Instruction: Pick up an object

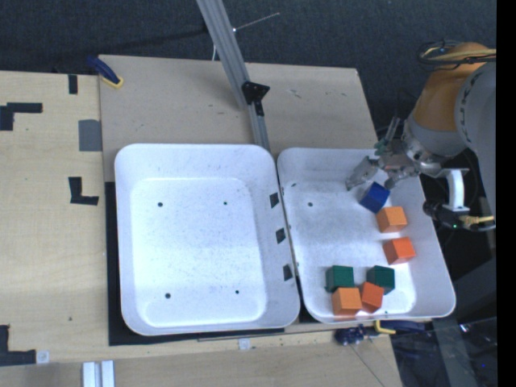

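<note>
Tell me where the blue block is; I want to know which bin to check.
The blue block sits in the right bin, near its upper right, just below the gripper and just above an orange block.

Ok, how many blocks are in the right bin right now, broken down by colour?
Orange blocks: 4
Green blocks: 2
Blue block: 1, right below the gripper
Total: 7, all in the right bin
</note>
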### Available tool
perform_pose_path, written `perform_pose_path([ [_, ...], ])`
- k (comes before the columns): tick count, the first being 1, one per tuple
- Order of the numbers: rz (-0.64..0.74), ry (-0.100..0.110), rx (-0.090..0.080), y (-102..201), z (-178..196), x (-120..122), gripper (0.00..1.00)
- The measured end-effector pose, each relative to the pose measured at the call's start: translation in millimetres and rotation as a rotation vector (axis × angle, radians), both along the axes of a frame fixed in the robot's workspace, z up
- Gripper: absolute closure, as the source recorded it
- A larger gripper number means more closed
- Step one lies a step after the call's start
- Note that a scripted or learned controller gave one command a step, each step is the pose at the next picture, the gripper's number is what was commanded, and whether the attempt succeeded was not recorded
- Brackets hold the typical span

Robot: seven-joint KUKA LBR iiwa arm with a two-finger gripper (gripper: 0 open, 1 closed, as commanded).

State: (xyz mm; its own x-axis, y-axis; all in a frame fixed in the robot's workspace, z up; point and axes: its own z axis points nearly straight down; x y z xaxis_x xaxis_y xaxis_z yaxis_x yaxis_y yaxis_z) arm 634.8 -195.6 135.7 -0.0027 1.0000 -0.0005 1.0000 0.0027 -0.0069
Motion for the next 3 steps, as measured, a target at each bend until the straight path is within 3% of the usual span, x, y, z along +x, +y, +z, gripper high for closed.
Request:
perform_pose_path([
  [1,-0.002,-0.008,-0.002,-1,-27,1,0.00],
  [2,0.000,-0.004,-0.002,0,-19,0,1.00],
  [3,-0.001,-0.009,0.000,-1,26,8,1.00],
])
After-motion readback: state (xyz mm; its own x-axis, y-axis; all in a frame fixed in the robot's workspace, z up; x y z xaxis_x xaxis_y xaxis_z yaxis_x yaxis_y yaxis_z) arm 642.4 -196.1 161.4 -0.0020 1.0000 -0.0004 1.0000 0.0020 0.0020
